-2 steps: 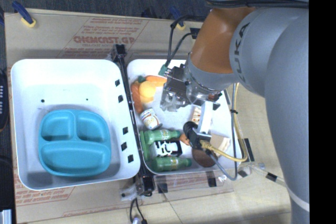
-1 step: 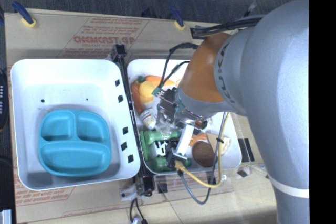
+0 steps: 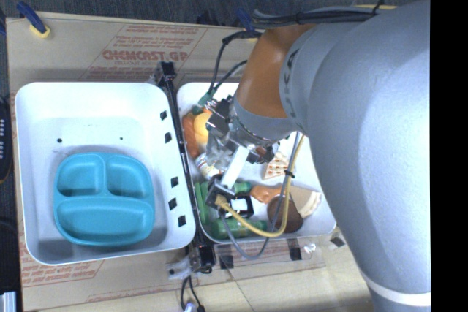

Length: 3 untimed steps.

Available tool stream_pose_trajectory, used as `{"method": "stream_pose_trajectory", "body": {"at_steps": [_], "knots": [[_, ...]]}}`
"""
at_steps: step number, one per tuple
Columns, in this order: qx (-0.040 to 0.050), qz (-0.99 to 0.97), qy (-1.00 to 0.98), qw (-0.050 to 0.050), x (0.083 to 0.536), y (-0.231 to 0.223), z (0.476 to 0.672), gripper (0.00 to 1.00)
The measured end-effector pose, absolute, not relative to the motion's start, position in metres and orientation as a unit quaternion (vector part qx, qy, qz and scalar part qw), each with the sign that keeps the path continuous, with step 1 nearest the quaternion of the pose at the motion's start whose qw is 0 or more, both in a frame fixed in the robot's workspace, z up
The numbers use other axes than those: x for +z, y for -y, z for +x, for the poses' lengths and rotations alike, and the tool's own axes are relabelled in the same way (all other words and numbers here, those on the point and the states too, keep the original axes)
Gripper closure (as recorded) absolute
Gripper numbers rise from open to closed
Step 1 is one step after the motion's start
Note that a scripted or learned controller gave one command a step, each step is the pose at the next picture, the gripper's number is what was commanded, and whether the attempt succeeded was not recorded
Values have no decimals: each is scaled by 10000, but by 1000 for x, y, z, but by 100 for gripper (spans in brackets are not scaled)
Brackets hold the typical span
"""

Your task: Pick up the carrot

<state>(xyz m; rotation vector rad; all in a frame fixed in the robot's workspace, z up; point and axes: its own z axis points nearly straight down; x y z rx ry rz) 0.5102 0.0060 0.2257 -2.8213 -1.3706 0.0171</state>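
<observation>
Apparently at the reaching step, the gripper [image 3: 218, 166] hangs low in the right bin [image 3: 196, 95], whether spread or closed I cannot tell, and the tapered orange piece I take for the carrot [image 3: 265, 193] lies just beside it, unheld. Next it needs to centre over that piece and close across it, clear of the waffle piece [image 3: 274, 170], brown ball [image 3: 287, 215] and green item [image 3: 219, 221] crowding it. Alongside, the left bin [image 3: 29, 106] holds a blue divided plate [image 3: 106, 197].
</observation>
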Motion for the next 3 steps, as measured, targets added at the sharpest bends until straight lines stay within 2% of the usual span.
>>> {"method": "stream_pose_trajectory", "body": {"at_steps": [1, 2, 3], "knots": [[73, -9409, 3386, 45, 210, -11, 475, 100], [63, -9551, 2961, 19, 231, -75, 475, 100], [103, -9530, 3027, 44, 239, -75, 475, 100]]}}
